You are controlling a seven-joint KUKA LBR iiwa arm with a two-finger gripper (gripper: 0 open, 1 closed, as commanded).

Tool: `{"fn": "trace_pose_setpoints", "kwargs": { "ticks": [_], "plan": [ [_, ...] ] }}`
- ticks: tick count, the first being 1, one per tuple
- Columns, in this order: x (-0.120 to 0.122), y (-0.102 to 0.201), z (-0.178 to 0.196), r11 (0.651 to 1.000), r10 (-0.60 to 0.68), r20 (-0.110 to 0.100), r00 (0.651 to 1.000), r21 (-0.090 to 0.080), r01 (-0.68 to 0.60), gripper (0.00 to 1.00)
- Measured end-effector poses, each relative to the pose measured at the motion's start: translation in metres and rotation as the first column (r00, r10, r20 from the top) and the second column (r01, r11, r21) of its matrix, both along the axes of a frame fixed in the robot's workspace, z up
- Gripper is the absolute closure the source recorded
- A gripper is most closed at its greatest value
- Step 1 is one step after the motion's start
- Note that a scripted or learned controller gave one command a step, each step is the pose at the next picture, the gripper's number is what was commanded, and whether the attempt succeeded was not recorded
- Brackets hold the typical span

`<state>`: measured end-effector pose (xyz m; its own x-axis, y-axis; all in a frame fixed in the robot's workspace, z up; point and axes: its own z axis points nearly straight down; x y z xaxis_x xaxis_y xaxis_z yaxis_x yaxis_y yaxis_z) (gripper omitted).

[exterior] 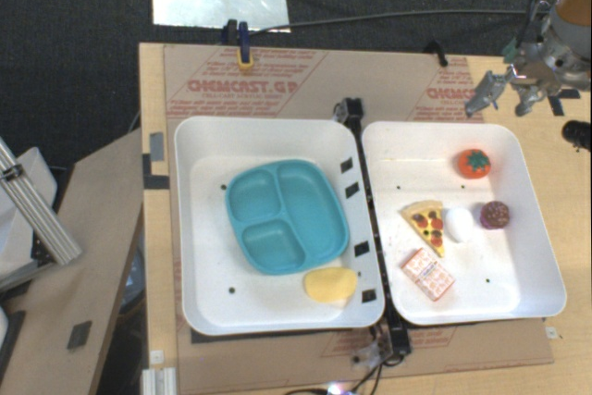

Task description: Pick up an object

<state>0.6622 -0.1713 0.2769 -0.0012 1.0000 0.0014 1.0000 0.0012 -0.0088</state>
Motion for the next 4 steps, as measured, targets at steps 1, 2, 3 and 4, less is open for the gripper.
{"fn": "trace_pose_setpoints", "kwargs": {
  "ticks": [1,2,3,4],
  "plan": [
    [0.002,0.001,0.007,1.000,0.002,0.011,1.000,-0.002,-0.002,0.00],
    [-0.007,0.000,-0.039,1.000,0.000,0.007,1.000,-0.002,0.000,0.00],
    [-0.006,0.011,-0.092,1.000,0.004,0.008,1.000,-0.001,-0.004,0.00],
    [-0.009,0.015,-0.153,1.000,0.004,0.006,1.000,-0.001,-0.004,0.00]
  ]
}}
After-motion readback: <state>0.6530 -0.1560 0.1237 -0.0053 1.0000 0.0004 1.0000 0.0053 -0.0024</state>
